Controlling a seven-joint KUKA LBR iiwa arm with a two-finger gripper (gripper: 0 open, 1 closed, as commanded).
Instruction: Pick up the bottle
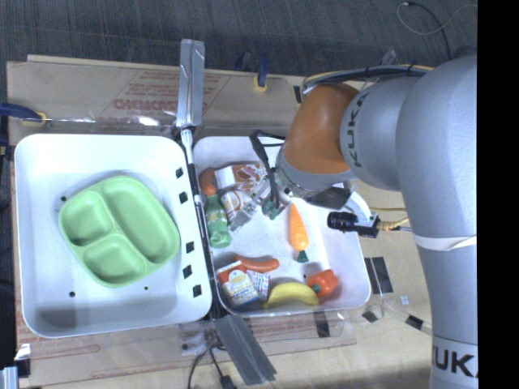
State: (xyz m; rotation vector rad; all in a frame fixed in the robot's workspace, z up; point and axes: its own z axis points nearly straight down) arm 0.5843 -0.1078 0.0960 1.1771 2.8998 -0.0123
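The two-finger gripper (261, 203) hangs low in the right white bin (350, 254); whether it is spread, I can't tell. I'd centre it over the green plastic bottle (216, 224) by the left wall, clear of the orange toy carrot (298, 230).

One fixed camera sat above the bench (122, 87), looking down at a slant — both white bins in frame, left bin (40, 217) and right bin (349, 254) side by side. Dark floor ran along the top edge, so the view faced away toward it. Mid-range framing (whole bins fit, bench edges cropped). The arm (422, 144) entered from the view's right — large, near the lens.
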